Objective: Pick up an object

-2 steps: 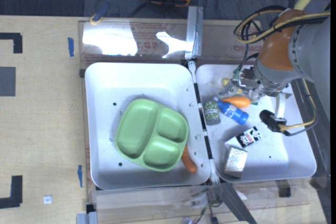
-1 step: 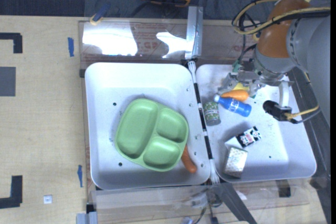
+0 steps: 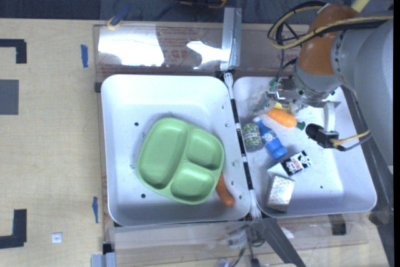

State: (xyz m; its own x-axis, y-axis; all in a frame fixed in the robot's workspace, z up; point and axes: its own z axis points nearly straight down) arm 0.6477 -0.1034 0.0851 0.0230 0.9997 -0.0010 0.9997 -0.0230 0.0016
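My gripper [image 3: 282, 99] hangs low over the back left part of the right bin [image 3: 350, 187]. Directly in front of it lies an orange carrot-shaped toy [image 3: 282, 117], touching or nearly touching the gripper's tip. Next to the carrot sit a blue bottle [image 3: 271, 141] and a small green can [image 3: 252, 136] close to the bin's left wall. A black-and-white object [image 3: 296, 162] and a pale speckled box [image 3: 280, 191] lie further forward.
The left bin [image 3: 119, 103] holds a green divided plate [image 3: 180, 159] and an orange piece [image 3: 224, 192] at its front right corner. A metal divider [image 3: 230, 40] stands behind the bins. The grey arm [image 3: 362, 72] covers the right bin's back right.
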